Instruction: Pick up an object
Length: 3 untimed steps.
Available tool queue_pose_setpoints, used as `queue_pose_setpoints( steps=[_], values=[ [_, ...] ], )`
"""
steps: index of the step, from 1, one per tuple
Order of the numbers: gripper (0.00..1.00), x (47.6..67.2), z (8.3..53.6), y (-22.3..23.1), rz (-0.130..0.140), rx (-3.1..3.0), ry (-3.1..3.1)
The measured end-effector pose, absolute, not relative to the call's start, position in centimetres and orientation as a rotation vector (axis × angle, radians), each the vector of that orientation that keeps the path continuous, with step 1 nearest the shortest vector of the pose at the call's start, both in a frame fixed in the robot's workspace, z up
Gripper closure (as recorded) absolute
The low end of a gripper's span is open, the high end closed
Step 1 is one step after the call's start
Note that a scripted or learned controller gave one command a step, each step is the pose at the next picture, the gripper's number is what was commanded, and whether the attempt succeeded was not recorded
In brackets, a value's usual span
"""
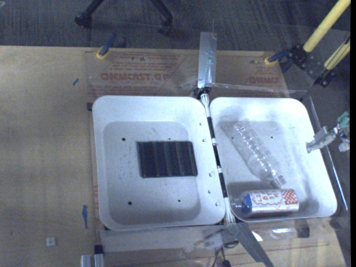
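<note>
A clear plastic bottle (257,149) lies slantwise in the right bin (311,118), its neck pointing toward the front right. In front of it a red-and-white patterned tube with a blue cap (268,200) lies on its side along the bin's front wall. A dark ridged rectangular slab (167,158) lies flat in the middle of the left bin (111,115). My gripper (328,138) shows as a small grey tip with teal bits over the right bin's right rim. It is apart from the bottle and the tube, and nothing is seen in it.
A metal divider post (206,60) stands behind the seam between the bins. Clear plastic sheets with red print (136,74) lie behind them. Clamps and yellow bars (325,26) stand at the back right. Bare wooden bench (44,149) extends to the left.
</note>
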<state>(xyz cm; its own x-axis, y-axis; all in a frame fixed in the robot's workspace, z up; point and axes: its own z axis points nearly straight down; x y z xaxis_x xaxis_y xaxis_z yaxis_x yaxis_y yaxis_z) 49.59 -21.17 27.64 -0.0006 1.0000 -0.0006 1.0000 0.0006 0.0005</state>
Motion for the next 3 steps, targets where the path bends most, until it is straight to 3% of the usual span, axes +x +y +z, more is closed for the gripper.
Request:
queue_pose_setpoints(
  steps=[1, 2, 3],
  values=[
    [0.00, 57.2, 21.1, -19.2, 0.001, 2.220, 2.219],
    [0.00, 60.4, 12.5, -9.9, -0.001, 2.269, 2.174],
    [0.00, 60.5, 8.9, -14.4, 0.005, 1.968, 2.442]
  ],
)
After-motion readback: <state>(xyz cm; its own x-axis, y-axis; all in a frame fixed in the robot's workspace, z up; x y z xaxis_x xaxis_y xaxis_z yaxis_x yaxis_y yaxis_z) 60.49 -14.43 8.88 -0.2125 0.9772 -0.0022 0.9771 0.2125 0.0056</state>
